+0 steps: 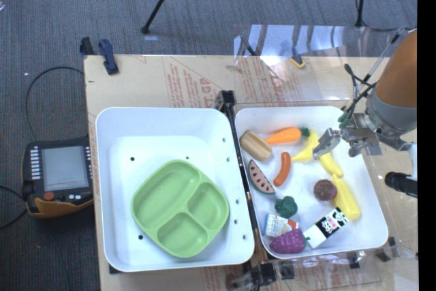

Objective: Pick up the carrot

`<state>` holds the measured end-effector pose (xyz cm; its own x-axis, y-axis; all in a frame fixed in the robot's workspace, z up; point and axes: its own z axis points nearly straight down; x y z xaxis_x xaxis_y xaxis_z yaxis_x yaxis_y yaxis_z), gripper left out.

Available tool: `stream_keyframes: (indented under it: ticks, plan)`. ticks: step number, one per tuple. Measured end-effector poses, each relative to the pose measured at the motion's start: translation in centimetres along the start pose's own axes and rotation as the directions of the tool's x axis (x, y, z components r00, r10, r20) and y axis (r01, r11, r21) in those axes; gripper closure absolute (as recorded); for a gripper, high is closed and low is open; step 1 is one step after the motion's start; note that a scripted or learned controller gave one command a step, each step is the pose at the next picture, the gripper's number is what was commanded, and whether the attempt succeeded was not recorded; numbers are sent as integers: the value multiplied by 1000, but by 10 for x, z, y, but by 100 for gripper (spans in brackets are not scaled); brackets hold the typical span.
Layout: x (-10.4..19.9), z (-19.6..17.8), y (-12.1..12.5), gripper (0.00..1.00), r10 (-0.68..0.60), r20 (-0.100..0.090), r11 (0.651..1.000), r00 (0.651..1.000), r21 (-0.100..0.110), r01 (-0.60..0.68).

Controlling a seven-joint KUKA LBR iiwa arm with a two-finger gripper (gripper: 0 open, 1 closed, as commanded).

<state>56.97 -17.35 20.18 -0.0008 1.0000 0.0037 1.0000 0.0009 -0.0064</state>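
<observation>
The orange carrot with a green top lies near the far edge of the right bin, pointing left. My gripper hovers over the bin's right side, a little to the right of the carrot and apart from it. Its fingers stand spread over a yellow banana, with nothing between them.
Around the carrot lie a bun, a sausage, a watermelon slice, broccoli, a dark red ball, grapes and a milk carton. The left bin bears a green divided plate.
</observation>
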Motion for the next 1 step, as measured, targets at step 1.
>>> stream_keyframes:
  ticks: [1]
  plan:
    - [12,74,69,0,92,0,996,996,5,-92]
